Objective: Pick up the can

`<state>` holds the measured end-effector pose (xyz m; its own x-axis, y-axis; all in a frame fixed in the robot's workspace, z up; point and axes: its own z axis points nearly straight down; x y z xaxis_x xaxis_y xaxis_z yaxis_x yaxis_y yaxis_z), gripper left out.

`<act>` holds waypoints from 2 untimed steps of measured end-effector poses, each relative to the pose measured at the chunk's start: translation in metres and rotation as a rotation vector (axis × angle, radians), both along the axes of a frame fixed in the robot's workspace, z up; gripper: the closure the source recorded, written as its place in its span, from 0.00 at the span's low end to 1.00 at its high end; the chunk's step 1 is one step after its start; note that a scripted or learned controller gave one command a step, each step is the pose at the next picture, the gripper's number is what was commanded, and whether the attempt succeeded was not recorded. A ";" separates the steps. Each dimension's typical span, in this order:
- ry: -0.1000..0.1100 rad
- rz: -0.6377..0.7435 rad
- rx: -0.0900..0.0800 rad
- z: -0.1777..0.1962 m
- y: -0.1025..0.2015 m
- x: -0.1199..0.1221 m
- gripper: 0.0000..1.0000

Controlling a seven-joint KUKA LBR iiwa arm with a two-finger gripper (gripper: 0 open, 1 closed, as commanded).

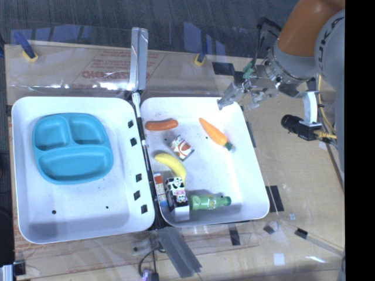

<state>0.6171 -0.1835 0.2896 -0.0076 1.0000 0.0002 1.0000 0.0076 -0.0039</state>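
The can is small, red and white, and lies tilted near the middle of the right bin. My gripper hovers over that bin's far right corner, up and to the right of the can and well apart from it. Its fingers are spread open and hold nothing. The grey arm with its orange band reaches in from the upper right.
Around the can lie a sausage, a carrot and a banana. A green bottle and a cow-patterned carton sit at the bin's near edge. The left bin holds a blue divided plate.
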 end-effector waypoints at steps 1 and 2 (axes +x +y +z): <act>-0.002 -0.098 -0.001 0.038 -0.005 0.002 0.00; 0.001 -0.155 0.000 -0.111 0.043 0.039 0.00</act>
<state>0.6565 -0.1400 0.1790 0.1469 0.9892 0.0003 0.9891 -0.1469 -0.0049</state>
